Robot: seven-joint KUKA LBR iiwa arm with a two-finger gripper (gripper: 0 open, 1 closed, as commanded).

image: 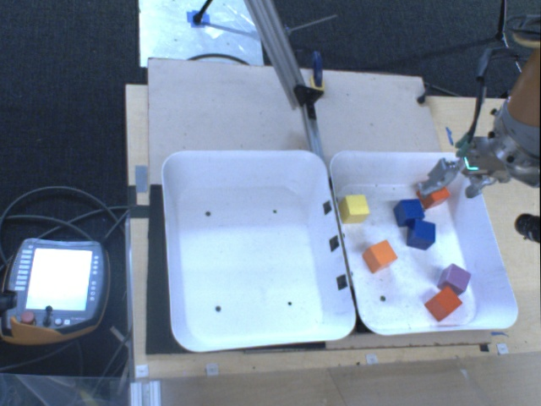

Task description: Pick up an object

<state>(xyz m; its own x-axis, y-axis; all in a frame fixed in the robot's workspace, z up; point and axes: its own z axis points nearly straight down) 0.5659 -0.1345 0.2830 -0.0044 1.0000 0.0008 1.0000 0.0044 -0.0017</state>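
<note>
Dark carpet surrounds a pale bench [254,100] that carries 2 shallow white bins side by side. At the far edge of the right bin [486,244], a small orange-red block [434,197] sits at the gripper [438,183] tips, apparently between the 2 grey fingers [434,176], which seem to be closed around it. Whether the block is lifted off the bin floor cannot be told. The grey arm [520,134] comes in from the right, an orange band above its wrist.

Just beside that block, toward the bin's centre, 2 blue cubes [414,222] touch each other. A yellow cube [353,207] lies near the bin's left wall, and an orange cube [379,255] sits nearer the front, also on the left. In the front right corner, a purple cube [454,277] rests just beside a red-orange cube [443,303].

Next to it, the left bin [182,227] shows only a bare floor. A metal pole [275,41] slants across the bench's far side. A teach pendant [55,290] with a bright screen lies on the carpet at the left.
</note>
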